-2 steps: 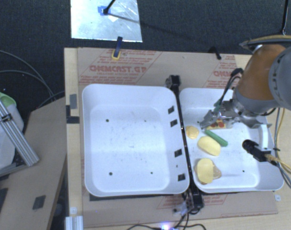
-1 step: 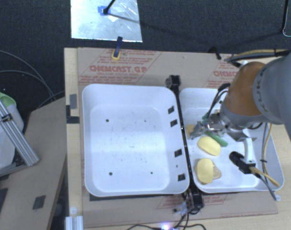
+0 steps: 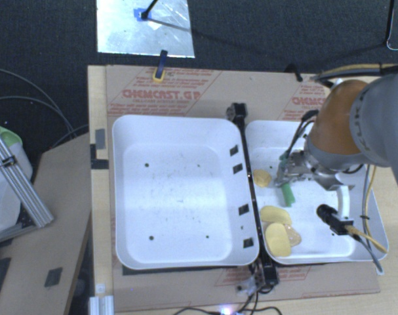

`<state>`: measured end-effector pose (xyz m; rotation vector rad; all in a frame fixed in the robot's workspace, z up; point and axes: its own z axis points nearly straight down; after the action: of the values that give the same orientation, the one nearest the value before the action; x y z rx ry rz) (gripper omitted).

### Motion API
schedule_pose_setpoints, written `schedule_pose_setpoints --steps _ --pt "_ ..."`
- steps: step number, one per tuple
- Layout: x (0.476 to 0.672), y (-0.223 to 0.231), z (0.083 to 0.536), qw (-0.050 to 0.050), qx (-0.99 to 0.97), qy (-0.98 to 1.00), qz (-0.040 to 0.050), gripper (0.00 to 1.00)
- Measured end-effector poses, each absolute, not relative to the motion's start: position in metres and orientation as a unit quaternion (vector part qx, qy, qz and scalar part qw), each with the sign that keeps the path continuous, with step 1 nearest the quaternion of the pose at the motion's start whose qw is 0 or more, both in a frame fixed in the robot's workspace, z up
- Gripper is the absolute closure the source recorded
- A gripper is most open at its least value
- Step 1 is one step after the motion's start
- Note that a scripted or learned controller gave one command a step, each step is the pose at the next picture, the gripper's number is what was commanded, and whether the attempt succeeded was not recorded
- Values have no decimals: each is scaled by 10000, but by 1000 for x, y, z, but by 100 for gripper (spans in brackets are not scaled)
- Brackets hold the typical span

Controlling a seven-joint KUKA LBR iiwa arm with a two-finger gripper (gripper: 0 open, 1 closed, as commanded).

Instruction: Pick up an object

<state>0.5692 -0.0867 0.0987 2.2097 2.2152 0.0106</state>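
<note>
End effector (image 3: 285, 174) low in right bin (image 3: 317, 251), grip state unclear, partly hiding green object (image 3: 288, 194).

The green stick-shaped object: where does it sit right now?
The green stick-shaped object lies in the right white bin, near that bin's middle, just below the arm's pincer and above the pale yellow rounded pieces by the divider.

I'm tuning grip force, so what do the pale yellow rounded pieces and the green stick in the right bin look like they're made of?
The pale yellow rounded pieces look like matte foam or soft plastic, with dull surfaces and no glare, though that is uncertain. The green stick looks like smooth hard plastic with even colour. Both lie in the right glossy white bin.
</note>
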Motion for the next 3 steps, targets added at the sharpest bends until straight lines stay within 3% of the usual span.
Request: schedule_pose_setpoints --steps 1,3 --pt "551 -29 189 14 7040 7102 25 100" --pt "491 31 343 27 7041 7101 40 100"
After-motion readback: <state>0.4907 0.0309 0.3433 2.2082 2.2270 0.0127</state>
